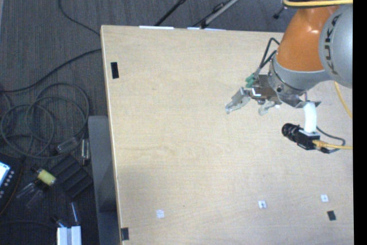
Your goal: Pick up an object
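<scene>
Camera view: gripper (248,103) hangs over bare tan bench top (183,146), right of centre, fingers (234,105) spread apart with nothing between them, pointing left and slightly down-frame. No pickable object can be made out on the board. A small black cylindrical fitting (298,135) with a yellow cable sits below the wrist. Cables (40,117) lie on the carpet at left.

My arm (312,43) comes in from the right, orange band above wrist, tilted over. My gripper (248,102) points left, two fingers (235,104) spread apart, nothing between them.
</scene>
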Motion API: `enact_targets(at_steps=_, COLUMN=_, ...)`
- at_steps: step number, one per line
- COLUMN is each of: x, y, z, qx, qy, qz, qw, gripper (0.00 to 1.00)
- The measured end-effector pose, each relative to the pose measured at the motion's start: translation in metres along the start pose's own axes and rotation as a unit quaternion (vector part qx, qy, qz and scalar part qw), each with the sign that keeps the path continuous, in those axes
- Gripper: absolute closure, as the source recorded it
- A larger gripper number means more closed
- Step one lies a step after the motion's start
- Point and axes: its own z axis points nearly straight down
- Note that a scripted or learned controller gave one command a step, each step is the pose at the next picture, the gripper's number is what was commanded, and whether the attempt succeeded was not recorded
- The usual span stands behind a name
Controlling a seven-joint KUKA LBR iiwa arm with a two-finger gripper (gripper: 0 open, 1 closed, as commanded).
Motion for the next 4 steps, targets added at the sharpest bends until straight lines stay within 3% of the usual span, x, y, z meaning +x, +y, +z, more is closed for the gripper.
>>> enact_targets(at_steps=1, x=-0.047, y=0.064, z=0.129, qx=0.0, qy=-0.001, qz=-0.008, qw=1.0, gripper=0.0)
enact_targets(at_steps=2, x=-0.12, y=0.062, z=0.13, qx=-0.001, qy=-0.002, qz=-0.087, qw=0.9962, gripper=0.0)
enact_targets(at_steps=3, x=-0.129, y=0.104, z=0.129, qx=-0.002, qy=-0.001, qz=-0.1, qw=0.995, gripper=0.0)
enact_targets(at_steps=4, x=-0.093, y=0.103, z=0.129, qx=-0.001, qy=-0.002, qz=-0.155, qw=0.988, gripper=0.0)
